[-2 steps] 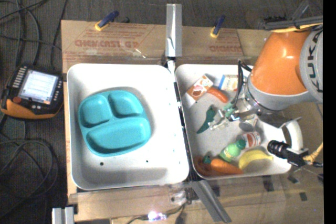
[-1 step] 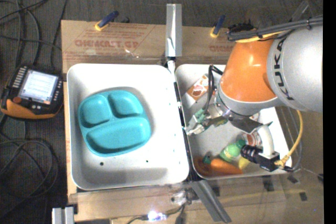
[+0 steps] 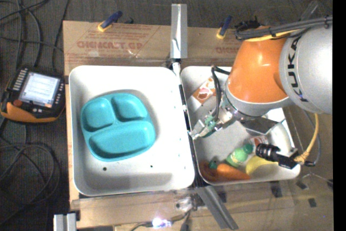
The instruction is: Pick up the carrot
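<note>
The carrot lies in the right bin, along its lower edge toward the lower right of the frame, orange with a small green tip at its left end. Just beside it, on its right, sit a green bottle-like item and a yellow banana-shaped piece. A small red-and-white packet rests near the bin's upper left corner.

The arm enters from the right, its orange band and grey body covering much of the right bin. The gripper shows below the band at the bin's left side, above the carrot in the frame and apart from it; whether its fingers are apart or together cannot be told.

In the left bin rests a teal compartment plate. A teach pendant lies on the floor at the left edge.
</note>
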`<action>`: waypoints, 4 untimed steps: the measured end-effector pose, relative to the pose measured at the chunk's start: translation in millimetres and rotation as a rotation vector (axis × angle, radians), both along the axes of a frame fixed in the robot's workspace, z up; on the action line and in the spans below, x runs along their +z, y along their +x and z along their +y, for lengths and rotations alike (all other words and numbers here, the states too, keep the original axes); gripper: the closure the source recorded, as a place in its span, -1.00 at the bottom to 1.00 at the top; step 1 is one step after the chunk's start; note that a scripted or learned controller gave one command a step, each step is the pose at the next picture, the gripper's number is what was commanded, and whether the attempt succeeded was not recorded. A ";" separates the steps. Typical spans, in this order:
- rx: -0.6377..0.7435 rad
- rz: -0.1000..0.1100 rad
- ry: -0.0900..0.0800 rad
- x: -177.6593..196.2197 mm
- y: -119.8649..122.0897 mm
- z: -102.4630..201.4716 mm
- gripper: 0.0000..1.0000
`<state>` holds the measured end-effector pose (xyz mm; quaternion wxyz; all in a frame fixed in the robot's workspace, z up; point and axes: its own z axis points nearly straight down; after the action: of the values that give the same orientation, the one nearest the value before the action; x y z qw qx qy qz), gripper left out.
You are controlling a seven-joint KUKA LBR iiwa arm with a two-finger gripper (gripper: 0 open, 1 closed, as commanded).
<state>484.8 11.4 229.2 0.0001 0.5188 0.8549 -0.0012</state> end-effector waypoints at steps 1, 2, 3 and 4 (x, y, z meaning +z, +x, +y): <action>-0.005 0.004 0.002 -47.4 -1.7 39.6 1.00; -0.076 0.003 0.000 2.0 -1.3 104.1 1.00; -0.074 0.007 -0.002 9.2 -1.3 105.0 1.00; -0.165 0.004 -0.003 -50.5 15.8 151.0 1.00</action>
<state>500.6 162.4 178.6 -0.0008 0.5876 0.8091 -0.0036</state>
